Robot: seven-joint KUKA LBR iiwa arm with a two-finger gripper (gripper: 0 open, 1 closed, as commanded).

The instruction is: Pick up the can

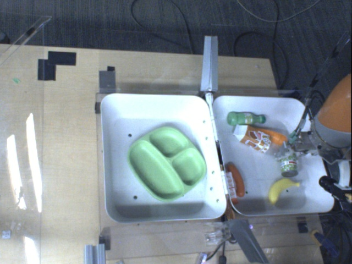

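Observation:
The can (289,166) is small, with a greenish label and a metal top. It stands upright in the right bin (258,104), near that bin's right wall. My gripper (296,146) reaches in from the right and hangs just above and behind the can, very close to its top. The grey wrist and the orange band (336,111) sit over the bin's right edge. Whether the gripper touches the can is unclear.
The right bin also holds a green bottle (246,118), an orange carton (258,138), a yellow banana (281,190) right in front of the can, and a red sausage (235,179) by the left wall. A green divided plate (166,162) lies in the left bin (118,120).

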